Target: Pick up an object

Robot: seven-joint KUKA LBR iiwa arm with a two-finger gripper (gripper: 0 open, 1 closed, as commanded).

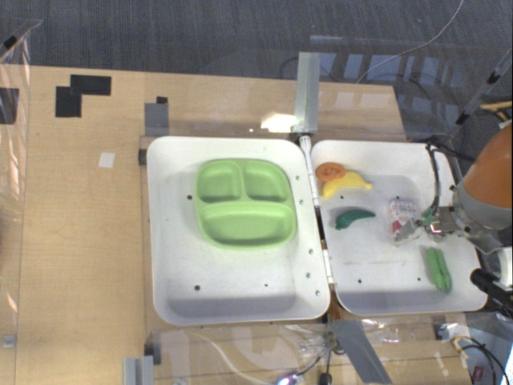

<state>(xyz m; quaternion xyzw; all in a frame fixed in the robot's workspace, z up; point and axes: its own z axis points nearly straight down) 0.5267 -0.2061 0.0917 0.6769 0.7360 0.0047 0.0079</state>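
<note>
Clear plastic cup [402,215] with red bits on it sits mid right bin [377,291], and the gripper [427,227] is right beside its right edge. Can't tell how the pincer is set, it's too small and cluttered. I'd centre over the cup before closing, since see-through stuff slips. Green pickle [438,269] lies just below, dark green pepper [353,217] and banana [345,184] to the left, so keep clear.
</note>
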